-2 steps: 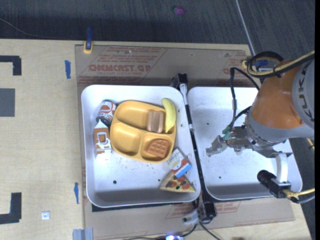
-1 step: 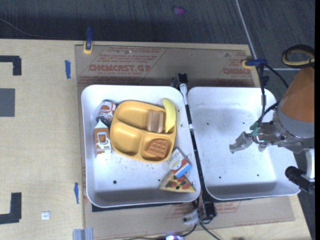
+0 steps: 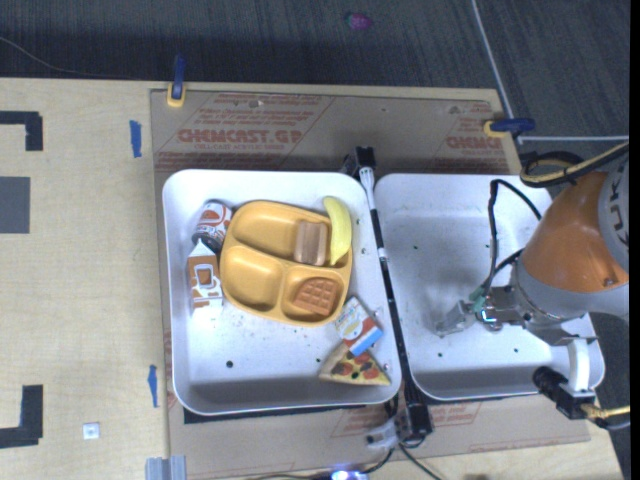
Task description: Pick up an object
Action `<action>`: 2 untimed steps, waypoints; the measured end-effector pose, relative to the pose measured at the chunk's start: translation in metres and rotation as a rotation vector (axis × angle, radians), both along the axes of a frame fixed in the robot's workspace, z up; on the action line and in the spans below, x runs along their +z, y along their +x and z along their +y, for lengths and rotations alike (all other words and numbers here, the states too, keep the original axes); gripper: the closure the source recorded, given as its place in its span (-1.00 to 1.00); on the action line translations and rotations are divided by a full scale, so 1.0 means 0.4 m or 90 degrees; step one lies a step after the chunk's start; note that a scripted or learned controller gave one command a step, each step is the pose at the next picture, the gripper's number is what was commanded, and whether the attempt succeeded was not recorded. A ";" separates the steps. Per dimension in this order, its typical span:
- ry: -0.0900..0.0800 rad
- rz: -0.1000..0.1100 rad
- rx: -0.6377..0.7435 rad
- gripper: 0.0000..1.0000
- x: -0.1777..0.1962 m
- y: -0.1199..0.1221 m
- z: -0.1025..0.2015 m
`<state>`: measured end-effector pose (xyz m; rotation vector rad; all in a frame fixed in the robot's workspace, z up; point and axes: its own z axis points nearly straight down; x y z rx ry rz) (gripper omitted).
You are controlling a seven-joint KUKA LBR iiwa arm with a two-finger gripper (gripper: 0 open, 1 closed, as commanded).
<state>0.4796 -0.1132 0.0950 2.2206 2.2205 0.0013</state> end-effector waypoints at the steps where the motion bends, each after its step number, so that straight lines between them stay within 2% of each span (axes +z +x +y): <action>1: -0.003 -0.009 0.001 -1.00 -0.014 0.204 0.009; 2: -0.003 -0.008 0.000 -1.00 -0.014 0.077 -0.004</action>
